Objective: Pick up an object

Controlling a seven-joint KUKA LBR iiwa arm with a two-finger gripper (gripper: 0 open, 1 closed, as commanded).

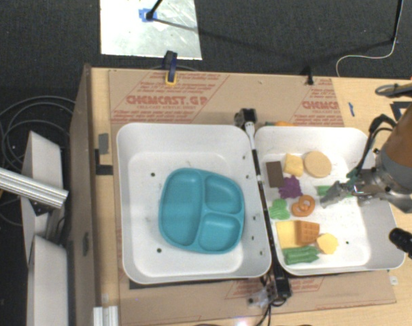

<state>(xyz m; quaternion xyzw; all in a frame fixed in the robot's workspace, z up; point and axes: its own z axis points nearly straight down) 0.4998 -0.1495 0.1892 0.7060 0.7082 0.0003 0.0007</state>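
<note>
Two shallow white plastic bins are set side by side on a cardboard-covered bench, presumably so that items can be lifted from one and dropped into the other. The left bin (134, 148) is occupied by a teal plastic divided plate (200, 210), which lies flat near its middle. The right bin (379, 243) holds the candidates for the pick, a loose cluster of small toy food pieces gathered toward its left half: a tan round biscuit (319, 164) and a pale yellow chunk (294, 165) at the far side, a dark brown rectangular block (275, 174) next to the divider, a purple lump (289, 188), an orange ring shaped like a doughnut (302, 206), a green leafy piece (279, 210), a yellow and orange waffle-like square (298, 233), a small yellow lump (327, 243) and a green pod-shaped piece (300, 254) nearest the camera. The two-finger gripper (333, 193) is reached in from the right at a low slant, with its tip placed just beside the orange ring and near a small green piece (323, 190) at the cluster's right edge; this approach from the open side of the bin is judged to keep the arm away from the divider. Nothing is seen between the fingers, and whether they are spread or closed cannot be told at this size. The pick is therefore judged not yet made, and the crowding of the pieces could cause a neighbour to be nudged.
</note>
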